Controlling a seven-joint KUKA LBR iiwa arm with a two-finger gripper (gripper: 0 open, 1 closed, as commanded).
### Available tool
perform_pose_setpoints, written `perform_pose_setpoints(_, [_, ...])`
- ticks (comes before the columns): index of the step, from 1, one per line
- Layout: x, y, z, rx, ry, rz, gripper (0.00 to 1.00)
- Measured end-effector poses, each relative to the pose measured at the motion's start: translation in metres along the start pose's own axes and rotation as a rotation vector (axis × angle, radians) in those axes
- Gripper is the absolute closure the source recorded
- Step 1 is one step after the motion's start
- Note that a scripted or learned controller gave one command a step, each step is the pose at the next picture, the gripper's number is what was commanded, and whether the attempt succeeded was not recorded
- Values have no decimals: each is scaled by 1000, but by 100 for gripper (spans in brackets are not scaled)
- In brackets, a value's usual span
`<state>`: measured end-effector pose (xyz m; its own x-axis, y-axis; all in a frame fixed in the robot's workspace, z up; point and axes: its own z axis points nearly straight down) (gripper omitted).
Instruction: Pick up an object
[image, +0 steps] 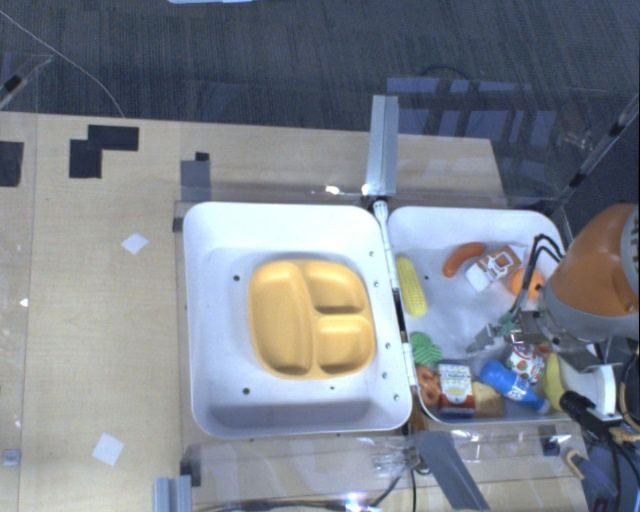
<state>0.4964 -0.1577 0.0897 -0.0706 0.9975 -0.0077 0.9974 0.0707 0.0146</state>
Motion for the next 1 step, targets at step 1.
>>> perform_pose_setpoints(1, [33,17,0,-1,1,-86,0])
